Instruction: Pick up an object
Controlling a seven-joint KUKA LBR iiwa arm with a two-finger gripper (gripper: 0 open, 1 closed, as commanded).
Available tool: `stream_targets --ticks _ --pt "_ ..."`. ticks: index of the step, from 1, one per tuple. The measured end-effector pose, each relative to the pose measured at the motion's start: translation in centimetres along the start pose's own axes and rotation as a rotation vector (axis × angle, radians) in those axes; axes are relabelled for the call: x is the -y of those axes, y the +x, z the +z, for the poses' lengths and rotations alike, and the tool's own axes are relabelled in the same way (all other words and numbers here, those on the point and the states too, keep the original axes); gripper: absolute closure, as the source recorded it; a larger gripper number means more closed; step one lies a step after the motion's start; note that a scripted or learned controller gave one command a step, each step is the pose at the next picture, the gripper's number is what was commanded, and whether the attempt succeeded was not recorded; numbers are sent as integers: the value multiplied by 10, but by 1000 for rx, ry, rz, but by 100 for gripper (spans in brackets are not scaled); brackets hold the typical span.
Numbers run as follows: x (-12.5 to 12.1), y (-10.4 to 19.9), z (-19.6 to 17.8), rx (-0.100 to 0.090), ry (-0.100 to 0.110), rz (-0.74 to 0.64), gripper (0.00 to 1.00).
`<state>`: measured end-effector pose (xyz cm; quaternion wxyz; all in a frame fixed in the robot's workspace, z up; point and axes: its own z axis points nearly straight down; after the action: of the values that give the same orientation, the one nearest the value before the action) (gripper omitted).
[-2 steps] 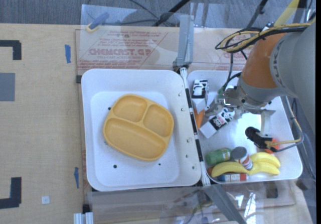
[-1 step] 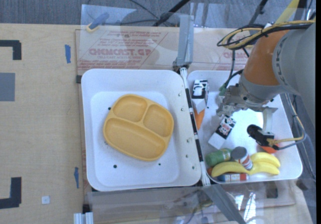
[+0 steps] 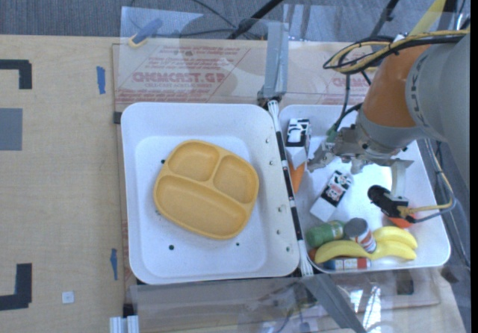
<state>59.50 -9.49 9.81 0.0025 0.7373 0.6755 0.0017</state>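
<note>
Hovering over the right bin, the tool sits above a white box with black markings; whether it is open or closed cannot be told. Bananas, a green bottle and a small can lie near the front. A yellow divided plate rests in the left bin.

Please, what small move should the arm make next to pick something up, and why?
Probably lower the tool straight down toward the small white box. The tool hangs over the right bin, just above that box, with nothing seen in it, while the bananas and green item lie farther toward the bin's front.
</note>
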Motion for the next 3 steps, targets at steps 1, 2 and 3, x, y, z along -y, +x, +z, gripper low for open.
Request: stream_targets --ticks 1,2,3 --pt "46 -16 11 -1 2 -64 0" --pt "43 -16 -1 -1 -7 -62 100" --pt "54 27 -106 -1 5 -139 100"
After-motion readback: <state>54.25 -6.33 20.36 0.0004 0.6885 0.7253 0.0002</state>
